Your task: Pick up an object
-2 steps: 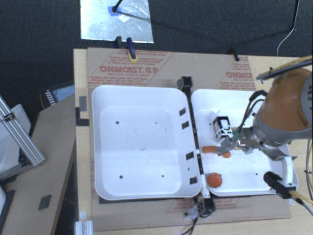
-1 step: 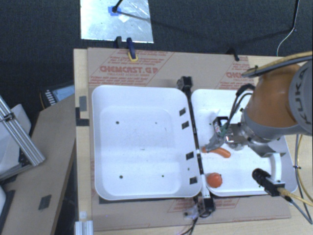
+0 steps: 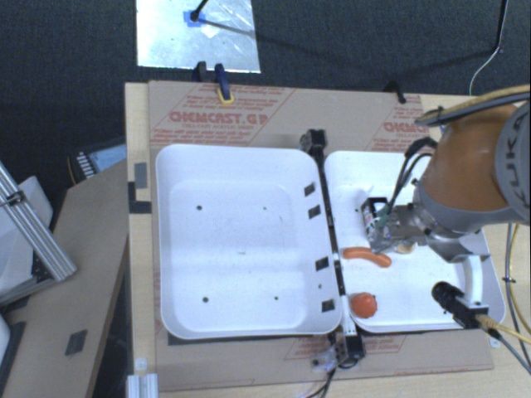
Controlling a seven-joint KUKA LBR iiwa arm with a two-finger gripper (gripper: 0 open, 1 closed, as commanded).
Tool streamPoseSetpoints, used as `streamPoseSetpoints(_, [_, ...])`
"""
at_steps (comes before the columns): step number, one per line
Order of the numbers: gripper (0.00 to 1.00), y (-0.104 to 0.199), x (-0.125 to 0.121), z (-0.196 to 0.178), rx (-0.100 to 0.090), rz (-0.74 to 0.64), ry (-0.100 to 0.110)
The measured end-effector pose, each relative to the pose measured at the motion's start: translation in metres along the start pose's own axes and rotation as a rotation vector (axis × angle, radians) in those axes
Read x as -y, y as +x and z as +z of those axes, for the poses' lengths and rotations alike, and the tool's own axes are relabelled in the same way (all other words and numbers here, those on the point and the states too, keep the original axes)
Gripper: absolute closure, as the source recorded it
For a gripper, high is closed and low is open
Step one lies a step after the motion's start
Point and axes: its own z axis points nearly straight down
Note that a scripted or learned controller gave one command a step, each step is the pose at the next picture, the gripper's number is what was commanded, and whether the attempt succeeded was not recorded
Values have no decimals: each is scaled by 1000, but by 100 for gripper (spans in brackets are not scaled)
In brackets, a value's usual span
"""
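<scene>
Arm over the right bin, gripper low near the carrot-like piece.

Two-finger gripper (image 3: 383, 237) sits down inside the shallow white right bin (image 3: 353, 172), just above the long orange carrot-shaped object (image 3: 367, 257), very close to its far side (contact not clear). Can't tell how the claw stands, too blurred and dark. Small round orange-red ball (image 3: 363, 305) lies nearer the front edge, apart from the gripper. Shallow white left bin (image 3: 241, 239) sits alongside, with a black divider strip (image 3: 328, 230) between the two.

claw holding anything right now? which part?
Cannot tell. The claw sits low in the right bin, just above the orange carrot-like piece; no grasp is visible.
</scene>
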Motion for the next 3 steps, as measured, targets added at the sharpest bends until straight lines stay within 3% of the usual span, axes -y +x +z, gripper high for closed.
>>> streamPoseSetpoints(1, [100, 50, -53, -96, -2, -6, -9])
streamPoseSetpoints(2, [100, 127, -67, -148, -3, -7, -2])
streamPoseSetpoints(3, [100, 153, 4, -112, -1, -3, 12])
